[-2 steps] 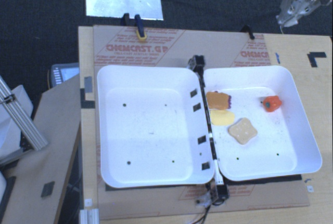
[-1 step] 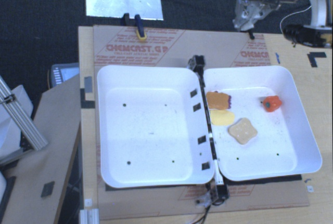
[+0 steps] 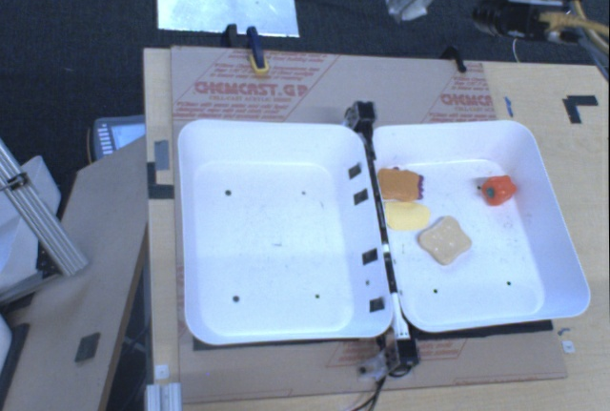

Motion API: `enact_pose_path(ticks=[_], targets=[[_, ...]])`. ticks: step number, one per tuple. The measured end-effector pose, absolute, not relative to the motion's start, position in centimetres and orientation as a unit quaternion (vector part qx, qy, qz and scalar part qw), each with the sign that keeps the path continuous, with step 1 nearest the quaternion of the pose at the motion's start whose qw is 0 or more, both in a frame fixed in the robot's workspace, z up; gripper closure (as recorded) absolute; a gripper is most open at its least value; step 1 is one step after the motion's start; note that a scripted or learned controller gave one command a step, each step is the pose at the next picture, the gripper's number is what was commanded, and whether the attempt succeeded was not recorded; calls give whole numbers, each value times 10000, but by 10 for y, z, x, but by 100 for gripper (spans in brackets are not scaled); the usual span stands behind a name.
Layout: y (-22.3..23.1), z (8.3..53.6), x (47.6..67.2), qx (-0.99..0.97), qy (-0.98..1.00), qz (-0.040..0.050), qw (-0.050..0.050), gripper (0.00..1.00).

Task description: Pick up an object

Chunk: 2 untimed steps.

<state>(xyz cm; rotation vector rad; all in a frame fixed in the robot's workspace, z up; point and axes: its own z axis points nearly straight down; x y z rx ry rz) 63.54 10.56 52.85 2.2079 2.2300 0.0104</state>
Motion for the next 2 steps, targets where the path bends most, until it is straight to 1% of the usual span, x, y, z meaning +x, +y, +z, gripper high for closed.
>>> enact_pose_path(ticks=[1,2], targets=[[192,535,659,7029,7113,22,-2,100],[237,508,668,7041,7101,0,-8,100]])
